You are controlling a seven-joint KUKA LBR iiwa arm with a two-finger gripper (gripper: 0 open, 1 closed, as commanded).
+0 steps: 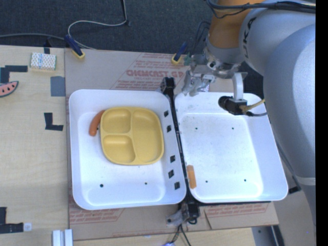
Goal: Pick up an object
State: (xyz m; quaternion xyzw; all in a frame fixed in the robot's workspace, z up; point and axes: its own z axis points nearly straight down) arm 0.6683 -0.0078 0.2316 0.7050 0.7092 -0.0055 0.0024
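Looking down on the table (31, 152), the claw (197, 83) hovers over the far edge of the right bin (230, 152), and I cannot tell how it is set. One small orange carrot-like stick (191, 177) lies at that bin's near-left wall. In the left bin (123, 188), a yellow divided plate (131, 136) sits with another orange stick (95, 123) touching its left rim.
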